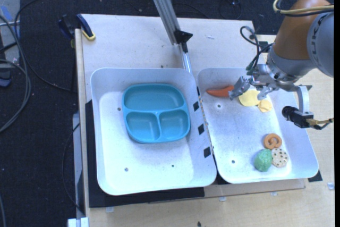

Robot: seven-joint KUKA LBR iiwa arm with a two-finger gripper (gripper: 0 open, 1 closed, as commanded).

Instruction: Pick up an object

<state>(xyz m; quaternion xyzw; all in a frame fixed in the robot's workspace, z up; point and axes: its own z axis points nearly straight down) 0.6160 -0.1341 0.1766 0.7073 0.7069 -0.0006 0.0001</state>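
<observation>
The tool [245, 87] hangs low over the far end of the right bin [297, 170], at the spot where an orange carrot-shaped piece [219, 92] meets a pale yellow lump [248, 98]. At this slant I cannot tell whether it is spread or pressed together, nor whether anything sits in it.

The carrot piece looks the likeliest target: a small tapered toy, probably light moulded plastic, smooth and a little slippery. It should be stiff enough to take a firm pinch. The best hold is across its thicker end, nearest the tool, since the thin tip would squirt free. The yellow lump and a smaller yellow bit [265, 106] beside it are rounded and glossy, harder to trap on a flat floor.

Near the bin's front corner lie an orange pretzel shape [272, 141], a speckled tan biscuit [279, 157] and a knobbly green piece [262, 160], the last two touching. All look like light play food.

The left bin [106, 178] holds a teal divided tray [156, 112] of smooth hard plastic with three compartments. Both bins are matt white, shallow and curved at the rim, resting on a pale tabletop [127, 40].
</observation>
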